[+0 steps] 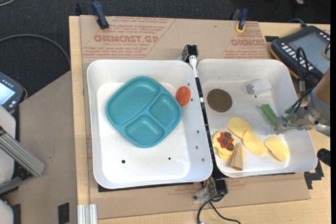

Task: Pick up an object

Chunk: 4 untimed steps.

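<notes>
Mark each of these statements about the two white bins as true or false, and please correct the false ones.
1. The teal divided plate lies in the left bin. True.
2. The orange round object sits in the right bin. False: it is in the left bin, beside the plate's right edge.
3. The brown disc is in the right bin. True.
4. The green piece lies on the teal plate. False: it lies in the right bin, near the gripper.
5. The yellow pieces are in the right bin's near part. True.
6. The gripper hangs over the left bin. False: it is at the right bin's right side.
</notes>
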### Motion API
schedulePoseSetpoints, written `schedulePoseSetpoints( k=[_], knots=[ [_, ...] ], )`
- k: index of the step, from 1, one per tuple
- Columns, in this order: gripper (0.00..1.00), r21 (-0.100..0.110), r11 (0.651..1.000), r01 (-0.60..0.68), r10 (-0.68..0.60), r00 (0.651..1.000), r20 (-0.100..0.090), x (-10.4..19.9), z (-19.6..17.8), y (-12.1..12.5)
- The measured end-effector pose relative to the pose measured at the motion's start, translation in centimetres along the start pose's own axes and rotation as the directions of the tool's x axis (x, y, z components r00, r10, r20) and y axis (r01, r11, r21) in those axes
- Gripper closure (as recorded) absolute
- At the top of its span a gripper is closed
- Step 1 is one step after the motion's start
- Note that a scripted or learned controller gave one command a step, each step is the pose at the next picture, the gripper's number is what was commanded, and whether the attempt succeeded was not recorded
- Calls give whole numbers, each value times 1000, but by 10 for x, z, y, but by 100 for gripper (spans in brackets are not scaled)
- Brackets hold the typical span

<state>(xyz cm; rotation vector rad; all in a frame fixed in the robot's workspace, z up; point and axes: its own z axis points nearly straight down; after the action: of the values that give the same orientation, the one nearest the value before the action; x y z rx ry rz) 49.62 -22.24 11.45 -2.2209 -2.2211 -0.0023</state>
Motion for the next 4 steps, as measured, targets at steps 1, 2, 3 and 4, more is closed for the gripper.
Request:
schedulePoseSetpoints(
  k=[1, 2, 3, 4],
  knots=[
    [100, 4, 1000, 5, -5, 1000, -2, 38, 32, 23],
    [100, -2, 1000, 4, -4, 1000, 3, 62, 30, 47],
    [100, -12, 1000, 14, -14, 1000, -2, 173, -77, 57],
    [100, -3, 1000, 9, -9, 1000, -1, 243, -70, 80]
  ],
)
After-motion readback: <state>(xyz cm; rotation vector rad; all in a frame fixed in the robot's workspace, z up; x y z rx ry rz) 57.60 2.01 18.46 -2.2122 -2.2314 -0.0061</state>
